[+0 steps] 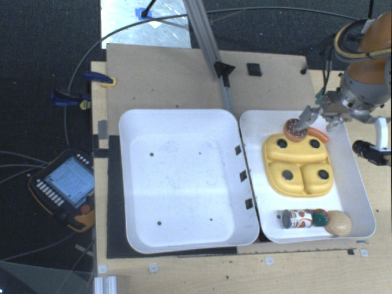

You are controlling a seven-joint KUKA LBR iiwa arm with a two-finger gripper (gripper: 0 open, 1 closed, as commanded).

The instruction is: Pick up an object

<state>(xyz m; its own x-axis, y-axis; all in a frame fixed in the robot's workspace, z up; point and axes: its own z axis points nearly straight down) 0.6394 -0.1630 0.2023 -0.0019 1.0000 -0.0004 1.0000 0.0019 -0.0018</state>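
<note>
A grey arm with an orange band is reaching in from the right side of the counter, and its pincer is hanging over the far part of the right-hand white bin. The pincer's tip is sitting right at a small round brownish object, which is lying at the far edge of a yellow moulded tray; whether the pincer is spread or closed around that object cannot be told from this angle, as the parts overlap and are too small to separate. An orange strip-like piece is lying just beside the round object, along the yellow tray's far right corner. The yellow tray, with four dark dots on its top, is occupying the middle of the right bin. Along that bin's near edge, a small red-and-white bottle is lying on its side, with a tan rounded object touching or just beside it toward the near right corner. The left-hand white bin is sitting next to the right one, their edges meeting along a row of dark clips. Off the counter's left edge, a handheld control pendant with a lit screen is resting on the dark floor.
</note>
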